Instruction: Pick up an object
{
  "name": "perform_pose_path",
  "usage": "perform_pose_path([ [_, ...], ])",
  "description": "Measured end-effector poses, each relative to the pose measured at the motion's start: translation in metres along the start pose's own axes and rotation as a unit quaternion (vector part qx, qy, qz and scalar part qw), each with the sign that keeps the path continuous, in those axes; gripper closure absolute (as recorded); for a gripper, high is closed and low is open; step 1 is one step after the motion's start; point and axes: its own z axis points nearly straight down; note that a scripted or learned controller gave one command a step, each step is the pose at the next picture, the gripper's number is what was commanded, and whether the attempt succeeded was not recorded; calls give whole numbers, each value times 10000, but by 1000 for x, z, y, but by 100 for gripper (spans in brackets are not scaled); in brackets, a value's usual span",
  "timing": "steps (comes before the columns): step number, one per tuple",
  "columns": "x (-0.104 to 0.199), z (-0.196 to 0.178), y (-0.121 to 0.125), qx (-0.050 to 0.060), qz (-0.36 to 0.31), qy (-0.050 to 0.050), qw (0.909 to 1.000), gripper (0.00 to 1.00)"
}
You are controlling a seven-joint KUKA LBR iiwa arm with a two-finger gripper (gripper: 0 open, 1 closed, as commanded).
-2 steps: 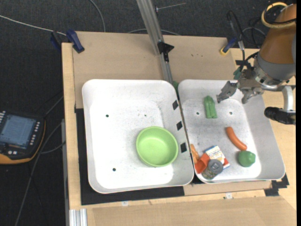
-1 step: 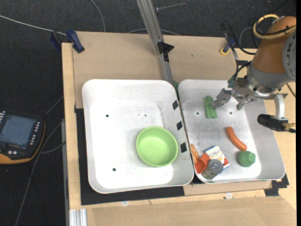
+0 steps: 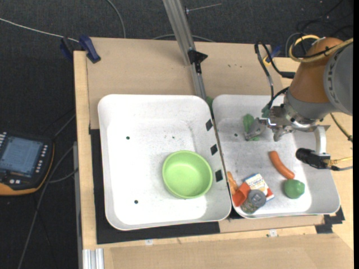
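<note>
The grey gripper [image 3: 259, 129] sits low in the right white bin [image 3: 320, 205], in the upper right of the frame. I cannot tell how it is set. A small dark green thing [image 3: 248, 120] is just beside it. A round light green bowl [image 3: 187, 174] rests in the left white bin [image 3: 120, 116].

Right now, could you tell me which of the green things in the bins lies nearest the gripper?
The small dark green piece at the far end of the right bin, just left of the gripper. The green ball and the green bowl lie farther away.
</note>
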Motion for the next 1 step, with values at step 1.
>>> perform_pose_path([
  [1,0,16,0,-13,1,-3,10000,0],
])
